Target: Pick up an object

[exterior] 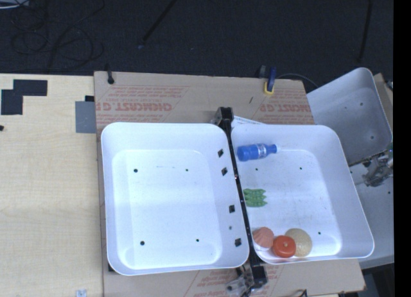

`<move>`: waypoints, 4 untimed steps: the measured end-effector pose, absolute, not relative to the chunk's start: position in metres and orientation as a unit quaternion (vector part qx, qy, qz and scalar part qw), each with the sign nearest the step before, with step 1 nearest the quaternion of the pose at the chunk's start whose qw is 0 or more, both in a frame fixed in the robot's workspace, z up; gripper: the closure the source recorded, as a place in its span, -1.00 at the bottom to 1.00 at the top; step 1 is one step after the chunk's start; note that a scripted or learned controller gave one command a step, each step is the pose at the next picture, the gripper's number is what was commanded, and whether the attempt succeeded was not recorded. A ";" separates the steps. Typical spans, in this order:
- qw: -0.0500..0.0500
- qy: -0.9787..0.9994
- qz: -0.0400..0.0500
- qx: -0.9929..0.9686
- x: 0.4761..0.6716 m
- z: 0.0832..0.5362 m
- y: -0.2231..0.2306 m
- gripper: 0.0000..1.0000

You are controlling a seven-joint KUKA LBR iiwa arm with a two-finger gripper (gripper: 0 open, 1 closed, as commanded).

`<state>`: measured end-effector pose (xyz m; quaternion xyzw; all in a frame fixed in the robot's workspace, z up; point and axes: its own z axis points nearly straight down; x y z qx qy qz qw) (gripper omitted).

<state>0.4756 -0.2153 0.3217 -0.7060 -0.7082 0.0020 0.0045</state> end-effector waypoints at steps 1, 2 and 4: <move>0.006 -0.710 0.002 -0.704 0.476 0.331 -0.216 1.00; 0.006 -0.712 0.003 -0.703 0.476 0.340 -0.216 1.00; 0.008 -0.715 0.004 -0.699 0.475 0.358 -0.217 1.00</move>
